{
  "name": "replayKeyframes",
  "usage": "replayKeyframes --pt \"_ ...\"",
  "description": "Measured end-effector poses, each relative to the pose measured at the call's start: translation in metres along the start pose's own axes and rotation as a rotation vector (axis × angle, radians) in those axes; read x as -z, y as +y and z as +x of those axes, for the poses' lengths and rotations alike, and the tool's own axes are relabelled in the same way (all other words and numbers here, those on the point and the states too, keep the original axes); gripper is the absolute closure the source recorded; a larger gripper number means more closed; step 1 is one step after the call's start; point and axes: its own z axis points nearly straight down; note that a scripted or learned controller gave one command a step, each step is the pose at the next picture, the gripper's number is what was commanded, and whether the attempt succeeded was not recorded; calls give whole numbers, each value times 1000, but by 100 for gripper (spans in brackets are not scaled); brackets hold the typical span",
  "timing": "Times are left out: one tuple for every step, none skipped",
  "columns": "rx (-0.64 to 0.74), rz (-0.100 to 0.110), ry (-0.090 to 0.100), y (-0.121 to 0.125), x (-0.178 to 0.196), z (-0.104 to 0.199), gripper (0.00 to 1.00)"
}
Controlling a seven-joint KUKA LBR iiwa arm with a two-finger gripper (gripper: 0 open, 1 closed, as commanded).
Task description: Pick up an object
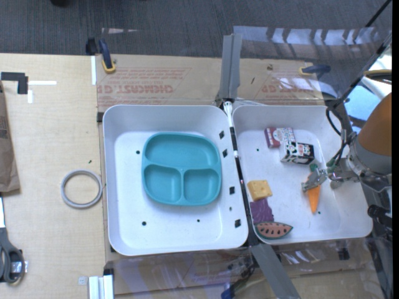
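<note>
Table (50,136): pale wood-grain top bearing 2 shallow white bins side by side, with brown cardboard behind them. Left bin (118,185): glossy plastic with rounded corners, holding 1 teal divided plate (182,169) with 3 compartments, smooth and matte. Right bin (283,226): 6 small items. Red-and-white carton (279,136) at the back, touching a black-and-white cow-print carton (297,151) just in front of it. Yellow cracker-like square (259,188) near the bin's left wall; purple grape-like cluster (262,211) just below it; watermelon slice (274,230) with red face and green rind at the front edge. Orange carrot-shaped piece (313,197), tapered, tip pointing to the front, toward the bin's right side. End effector (315,180): metallic grey, low over the carrot's upper end, apparently touching it; finger spread too small and cluttered to tell. Arm's orange band cut off at the frame's right, cables trailing over the bin's right rim. Outside the bins: grey ring (81,188), scissors (10,260) cut off at the left edge, brown paper bag (7,148) partly out of frame.
</note>
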Motion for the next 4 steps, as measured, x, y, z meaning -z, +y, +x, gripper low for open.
replayKeyframes --pt "-4 -2 -5 0 8 -2 100" --pt "70 -5 -12 54 117 14 100" --pt "70 -4 -11 54 117 14 0" --pt "16 -4 -10 -7 3 15 0"
